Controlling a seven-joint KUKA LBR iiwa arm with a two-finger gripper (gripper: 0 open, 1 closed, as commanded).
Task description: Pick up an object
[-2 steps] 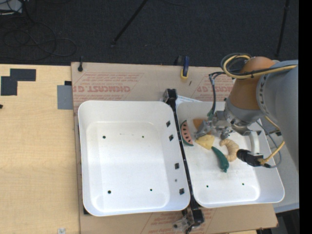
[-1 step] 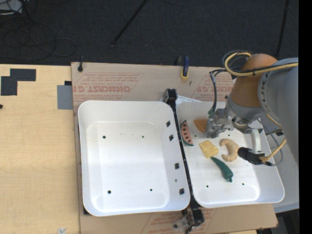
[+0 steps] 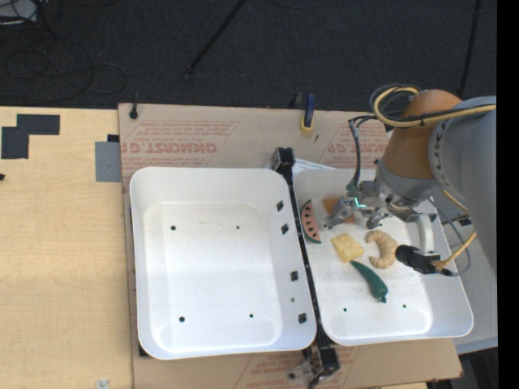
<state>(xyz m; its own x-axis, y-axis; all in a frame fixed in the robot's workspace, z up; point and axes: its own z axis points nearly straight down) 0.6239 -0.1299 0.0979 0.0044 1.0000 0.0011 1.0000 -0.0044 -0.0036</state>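
The right bin [image 3: 422, 318] holds several small toy foods. A watermelon slice [image 3: 309, 221] lies against its left wall. A yellow wedge [image 3: 346, 247] sits near the middle, with a tan croissant [image 3: 381, 248] to its right and a green pepper [image 3: 371, 280] below. A small orange piece [image 3: 332, 206] lies at the back. My gripper [image 3: 355, 204] hangs low over the back of this bin, just right of the orange piece and above the yellow wedge. Nothing can be seen between its fingers.
The left bin [image 3: 154, 217] sits beside the right one, with black clips [image 3: 292, 250] along their shared wall. The arm's grey body and orange band [image 3: 426, 136] cover the right bin's back right corner. A blue clamp [image 3: 307, 112] stands on the cardboard behind.
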